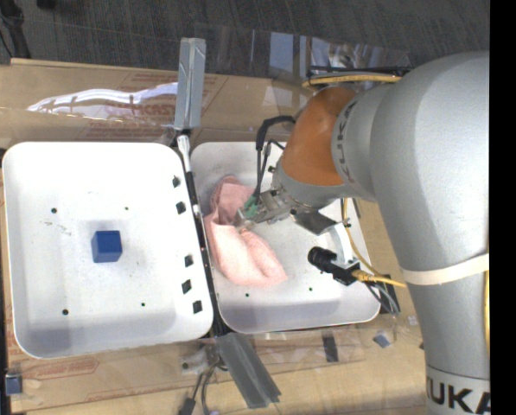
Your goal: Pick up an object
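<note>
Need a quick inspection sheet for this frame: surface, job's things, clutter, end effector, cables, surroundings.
Surface: two shallow white bins side by side, left bin and right bin, on a cardboard-covered bench.
Job's things: blue cube on the left bin's floor; pink soft item in the right bin, near the divider.
Clutter: nothing seen.
End effector: end effector low over the pink soft item's upper part; grip cannot be judged.
Cables: yellow cable and black cable run along the arm.
Surroundings: dark floor beyond the bench.
</note>
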### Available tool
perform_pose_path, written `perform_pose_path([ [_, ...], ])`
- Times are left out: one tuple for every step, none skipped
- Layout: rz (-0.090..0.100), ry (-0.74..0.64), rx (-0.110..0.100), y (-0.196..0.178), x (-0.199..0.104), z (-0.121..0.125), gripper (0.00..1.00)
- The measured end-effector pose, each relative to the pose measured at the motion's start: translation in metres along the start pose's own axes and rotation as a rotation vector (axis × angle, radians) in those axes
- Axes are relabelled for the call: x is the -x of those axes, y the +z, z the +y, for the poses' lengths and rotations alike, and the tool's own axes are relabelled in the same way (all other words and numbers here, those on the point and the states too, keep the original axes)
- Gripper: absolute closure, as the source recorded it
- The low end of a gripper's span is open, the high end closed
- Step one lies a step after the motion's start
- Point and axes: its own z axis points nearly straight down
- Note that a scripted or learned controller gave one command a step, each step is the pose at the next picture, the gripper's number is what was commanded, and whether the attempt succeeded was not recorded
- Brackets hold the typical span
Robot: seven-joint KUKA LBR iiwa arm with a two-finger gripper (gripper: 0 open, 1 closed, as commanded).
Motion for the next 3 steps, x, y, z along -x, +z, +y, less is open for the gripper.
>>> perform_pose_path([
  [0.0, 0.0, 0.0, 0.0, 0.0, 0.0, 0.0],
  [0.002, -0.017, -0.002, 0.011, -0.008, -0.054, 0.0],
  [-0.001, 0.041, -0.001, 0.01, -0.009, -0.035, 0.0],
])
